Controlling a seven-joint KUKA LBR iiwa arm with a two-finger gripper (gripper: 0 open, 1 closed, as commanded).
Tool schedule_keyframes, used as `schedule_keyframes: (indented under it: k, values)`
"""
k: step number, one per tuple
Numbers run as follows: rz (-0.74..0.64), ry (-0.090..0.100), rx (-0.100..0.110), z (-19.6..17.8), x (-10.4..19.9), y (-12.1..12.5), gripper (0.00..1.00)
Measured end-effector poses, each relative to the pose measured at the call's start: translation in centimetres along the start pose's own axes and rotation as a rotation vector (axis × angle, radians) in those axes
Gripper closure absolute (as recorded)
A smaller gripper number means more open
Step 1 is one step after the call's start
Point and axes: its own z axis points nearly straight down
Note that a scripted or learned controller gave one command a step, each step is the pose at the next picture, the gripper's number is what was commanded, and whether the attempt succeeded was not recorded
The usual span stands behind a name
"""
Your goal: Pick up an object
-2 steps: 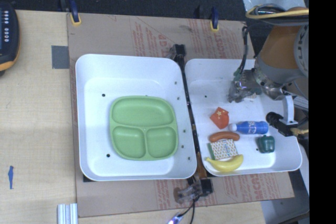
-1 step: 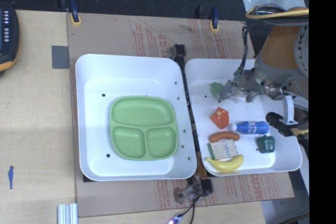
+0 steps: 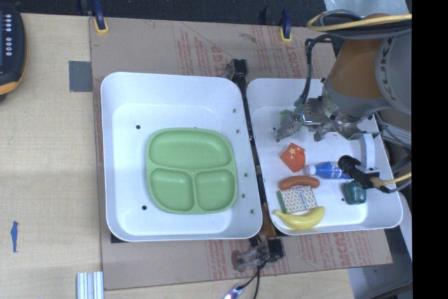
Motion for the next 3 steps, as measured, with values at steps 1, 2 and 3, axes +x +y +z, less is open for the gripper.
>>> schedule_keyframes:
  k: [1, 2, 3]
  values:
    - [0.001, 0.0, 0.0, 4.9, -0.7, -2.1, 0.0]
    - [-0.003, -0.002, -0.001, 3.7, -0.8, -2.0, 1.0]
    - [0.001, 0.001, -0.002, -5.2, 5.1, -0.6, 1.0]
